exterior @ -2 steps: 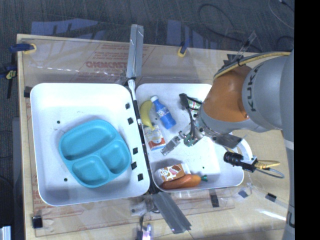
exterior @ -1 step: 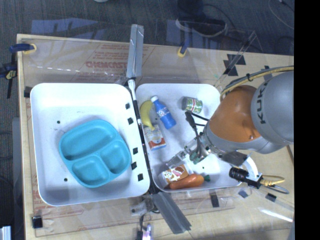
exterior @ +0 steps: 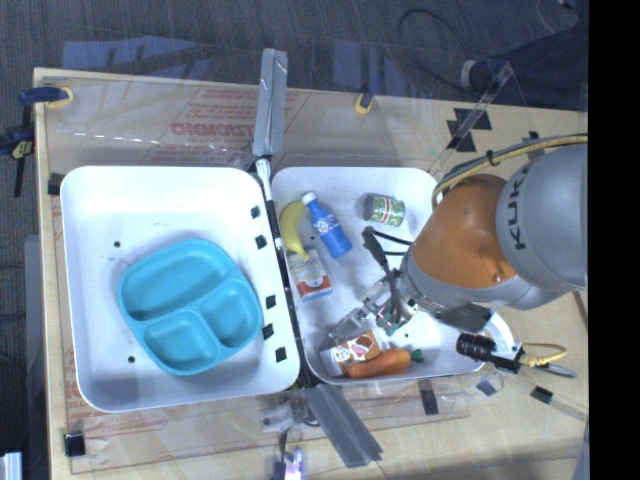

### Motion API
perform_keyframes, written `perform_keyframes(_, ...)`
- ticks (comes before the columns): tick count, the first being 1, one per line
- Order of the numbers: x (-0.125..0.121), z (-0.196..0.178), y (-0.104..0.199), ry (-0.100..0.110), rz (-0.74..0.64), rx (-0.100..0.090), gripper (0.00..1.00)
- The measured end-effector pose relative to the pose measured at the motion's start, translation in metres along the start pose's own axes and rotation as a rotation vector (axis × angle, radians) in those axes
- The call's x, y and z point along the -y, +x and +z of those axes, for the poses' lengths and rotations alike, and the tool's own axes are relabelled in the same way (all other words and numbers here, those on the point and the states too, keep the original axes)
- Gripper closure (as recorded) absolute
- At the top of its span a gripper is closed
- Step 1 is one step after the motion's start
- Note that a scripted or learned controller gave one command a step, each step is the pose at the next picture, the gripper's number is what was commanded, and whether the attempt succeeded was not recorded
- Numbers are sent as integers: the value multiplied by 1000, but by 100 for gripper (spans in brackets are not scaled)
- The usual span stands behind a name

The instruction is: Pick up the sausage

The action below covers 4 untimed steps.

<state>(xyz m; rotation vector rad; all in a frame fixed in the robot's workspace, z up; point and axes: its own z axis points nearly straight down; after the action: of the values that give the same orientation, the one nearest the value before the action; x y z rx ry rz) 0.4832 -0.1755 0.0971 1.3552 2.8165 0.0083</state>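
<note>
A divided tray (exterior: 188,304) lies in the left bin (exterior: 90,193). In the right bin (exterior: 420,183), a banana (exterior: 290,228) lies beside a bottle (exterior: 326,226), a can (exterior: 384,209) to their right, a carrot (exterior: 380,364) near the front edge.

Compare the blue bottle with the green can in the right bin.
The blue bottle is long and slim with a white cap; the green can is short and stubby. The bottle lies beside the banana; the can lies apart, nearer the arm. Both lie on their sides.
</note>
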Motion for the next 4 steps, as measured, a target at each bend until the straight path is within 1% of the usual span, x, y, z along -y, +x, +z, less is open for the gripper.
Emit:
perform_keyframes(1,21,0,-27,0,-30,2,0)
perform_keyframes(2,1,5,-44,9,-241,-11,0)
perform_keyframes(3,17,-2,-28,-7,-301,12,0)
perform_keyframes(4,18,-11,-27,-2,-306,5,100)
